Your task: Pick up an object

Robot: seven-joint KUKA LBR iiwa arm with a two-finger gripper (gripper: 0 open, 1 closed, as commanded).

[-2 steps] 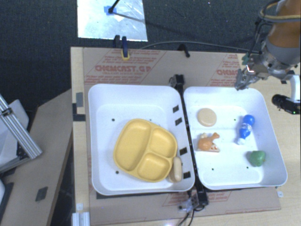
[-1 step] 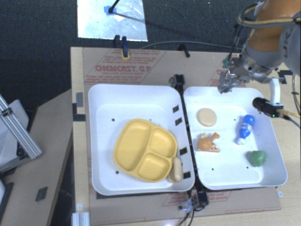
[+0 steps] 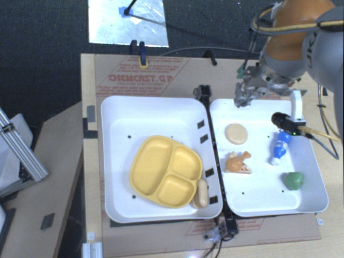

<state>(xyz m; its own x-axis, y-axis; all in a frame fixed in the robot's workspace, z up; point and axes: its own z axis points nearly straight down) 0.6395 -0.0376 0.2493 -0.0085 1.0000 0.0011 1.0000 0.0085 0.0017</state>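
The right bin (image 3: pixel 306 198) holds a round tan cookie-like disc (image 3: pixel 236 133), an orange toy animal (image 3: pixel 238 163), a blue and white bottle (image 3: pixel 278 148) and a green lump (image 3: pixel 294 180). In the left bin (image 3: pixel 115 144) lies a yellow divided plate (image 3: pixel 165 171), with a beige bread-shaped piece (image 3: pixel 201 193) against its lower right edge. My gripper (image 3: pixel 243 99) hangs over the far left corner of the right bin, above and behind the tan disc. Nothing shows between its fingers.
A black divider strip (image 3: pixel 214 149) runs between the two bins. A shiny sheet (image 3: pixel 128 15) lies on the dark floor at the back. A black camera part (image 3: pixel 285 122) with cables juts over the right bin's far right side. An aluminium rail (image 3: pixel 21 149) stands at left.
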